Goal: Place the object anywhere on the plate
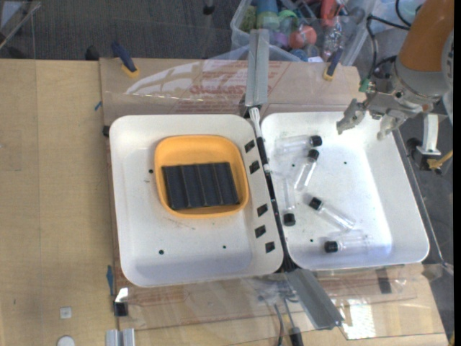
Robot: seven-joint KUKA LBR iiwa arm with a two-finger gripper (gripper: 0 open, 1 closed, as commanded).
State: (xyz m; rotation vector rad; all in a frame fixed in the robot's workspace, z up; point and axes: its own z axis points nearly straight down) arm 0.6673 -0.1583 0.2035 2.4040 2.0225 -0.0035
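So the bench has the two white bins side by side. The left bin holds the yellow plate, and there's a dark ribbed block sitting on that plate already, covering most of its middle. The right bin is where the pickable stuff is: a handful of clear vials with black caps, scattered around. One lies up near the top, one sits tilted in the middle, another stretches toward the lower right, and one more lies along the bottom edge.

The arm comes in from the right, and the gripper hangs over the top right corner of the right bin. Its two fingers are spread apart and there's nothing between them, so nothing is picked.

Judging from that, the task looks to be at the very start, the reach-and-grasp step. No vial is on the plate; they're all in the right bin. The next move calls for picking one vial, probably the one near the top since it's closest, dropping down with the fingers straddling it across its narrow width, and closing. These things are clear, round and likely slippery, so a roll-away or a miss seems a fair risk. After that it's a carry over the divider to whatever yellow rim is free around the block.
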